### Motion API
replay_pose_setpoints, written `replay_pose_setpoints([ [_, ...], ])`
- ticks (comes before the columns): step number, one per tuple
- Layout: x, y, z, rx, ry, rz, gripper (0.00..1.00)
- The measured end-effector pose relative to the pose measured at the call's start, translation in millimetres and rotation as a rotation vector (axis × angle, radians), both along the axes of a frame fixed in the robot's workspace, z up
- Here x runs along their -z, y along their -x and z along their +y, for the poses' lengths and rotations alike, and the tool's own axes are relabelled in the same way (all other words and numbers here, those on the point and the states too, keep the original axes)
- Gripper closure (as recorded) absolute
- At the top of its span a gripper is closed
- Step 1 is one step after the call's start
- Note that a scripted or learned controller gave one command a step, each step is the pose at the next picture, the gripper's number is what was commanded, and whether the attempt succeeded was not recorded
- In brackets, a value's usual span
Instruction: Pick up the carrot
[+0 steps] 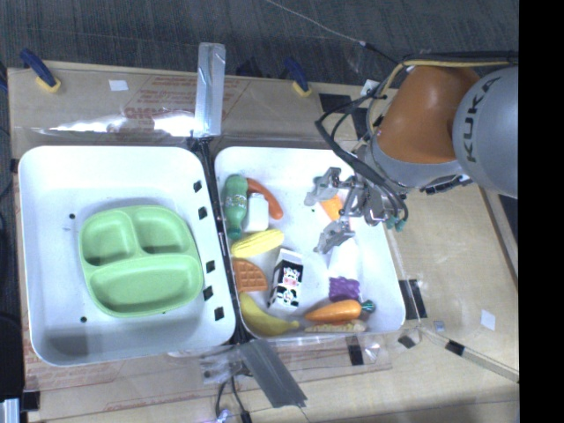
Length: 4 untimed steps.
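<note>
At the near wall of the right bin (388, 236), one carrot (333, 311) lies flat and unheld, tip toward one banana (264, 320), one purple piece (345, 287) just behind it. The hand (330, 210) hangs above mid-bin, spread wide with nothing between its fingers, well apart from the carrot and presumably staged for descent. The left bin (35, 236) carries one green tray (138, 261).

The carrot (336, 310) lay hard against the six o'clock wall of the right bin (291, 156), with a purple piece (345, 287) just at its twelve o'clock and a banana (266, 319) touching it at nine. A milk carton (287, 284) stood near, toward ten o'clock. Bare white floor opened between carton and purple piece, and wider toward the bin's three o'clock wall. The hand (330, 211) hung over that open floor, an orange block (330, 207) beside its fingers.
</note>
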<state>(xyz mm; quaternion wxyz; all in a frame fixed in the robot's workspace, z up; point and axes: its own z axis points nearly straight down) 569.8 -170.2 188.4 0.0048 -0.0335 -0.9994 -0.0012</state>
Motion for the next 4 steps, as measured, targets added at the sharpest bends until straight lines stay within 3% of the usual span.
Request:
replay_pose_setpoints([
  [1, 99, -49, -30, 0.017, 0.003, -0.008, 0.0],
  [2, 85, -53, -27, 0.007, 0.004, -0.015, 1.0],
  [3, 51, -70, -39, -0.26, 0.003, -0.014, 1.0],
  [4, 40, -72, -37, -0.265, 0.004, -0.018, 1.0],
])
